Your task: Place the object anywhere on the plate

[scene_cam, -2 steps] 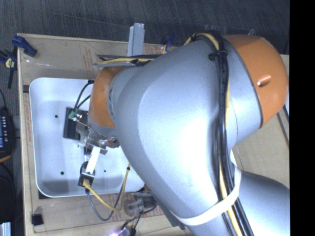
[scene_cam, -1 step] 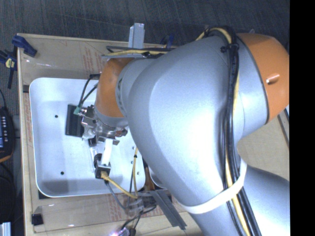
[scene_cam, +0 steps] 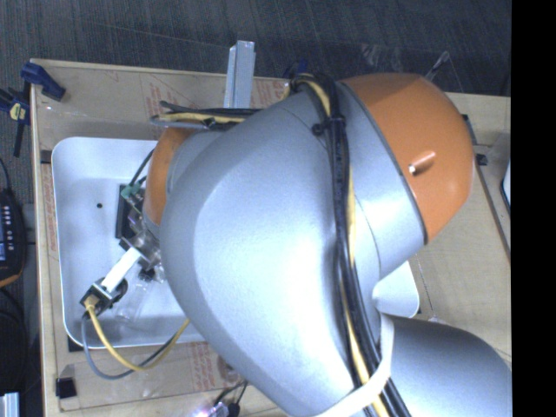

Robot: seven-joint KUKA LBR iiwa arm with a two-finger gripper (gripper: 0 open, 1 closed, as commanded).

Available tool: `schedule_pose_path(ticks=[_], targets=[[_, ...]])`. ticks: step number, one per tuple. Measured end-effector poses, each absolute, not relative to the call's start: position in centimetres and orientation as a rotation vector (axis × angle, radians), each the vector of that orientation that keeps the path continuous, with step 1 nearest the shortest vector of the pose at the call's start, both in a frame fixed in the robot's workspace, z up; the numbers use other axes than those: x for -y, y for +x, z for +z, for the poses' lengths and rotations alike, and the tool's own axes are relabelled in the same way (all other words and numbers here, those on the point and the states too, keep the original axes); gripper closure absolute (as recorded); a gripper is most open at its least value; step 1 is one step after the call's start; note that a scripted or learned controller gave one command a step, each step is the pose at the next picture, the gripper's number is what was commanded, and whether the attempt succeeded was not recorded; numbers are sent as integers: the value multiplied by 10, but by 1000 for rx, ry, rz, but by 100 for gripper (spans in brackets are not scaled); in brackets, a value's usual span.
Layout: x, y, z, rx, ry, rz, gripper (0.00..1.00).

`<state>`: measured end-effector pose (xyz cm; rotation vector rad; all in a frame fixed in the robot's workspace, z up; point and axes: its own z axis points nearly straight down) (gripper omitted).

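Jaws: we cannot tell (our big grey arm (scene_cam: 287, 259) hides them); go slowly over the left bin (scene_cam: 74, 233).

Wooden bench (scene_cam: 87, 102), light top with red print marks near the rim. White bin (scene_cam: 74, 233) sits directly on it toward the left edge; a second white bin (scene_cam: 401, 295) peeks out further right. Blue clamp (scene_cam: 39, 78) on the bench's far-left corner. Grey upright post (scene_cam: 241, 75) at the far edge.

white bin (scene_cam: 69, 233) left | blue clamp (scene_cam: 42, 78) top-left, perhaps
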<state>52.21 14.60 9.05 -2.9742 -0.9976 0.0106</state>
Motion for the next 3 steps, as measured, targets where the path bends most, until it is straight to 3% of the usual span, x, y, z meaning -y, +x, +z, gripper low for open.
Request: schedule_pose_path(ticks=[1,2,3], targets=[[-76,522,192,857,-3019,2,100],[-84,578,190,1050,-2958,7,100],[-102,622,92,479,-3105,1,100]])
